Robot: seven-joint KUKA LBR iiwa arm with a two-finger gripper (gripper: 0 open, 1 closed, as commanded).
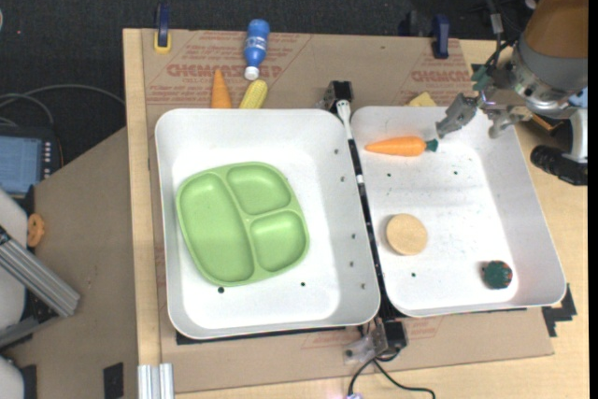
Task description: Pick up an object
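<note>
Carrot (396, 146) lies on its side near the back of the right bin (523, 201), green tip toward the gripper (472, 112), which I see hovering just beside that tip at the bin's far edge. Its fingers (456, 117) look spread apart with nothing between them, not touching the carrot. Closer to me sit a tan disc (406, 234) and a dark green ball (496, 273).

In the right bin (523, 229), a carrot (396, 146), a round tan disc (406, 235) and a dark ball (496, 274) lie well apart, with open floor between them.
</note>
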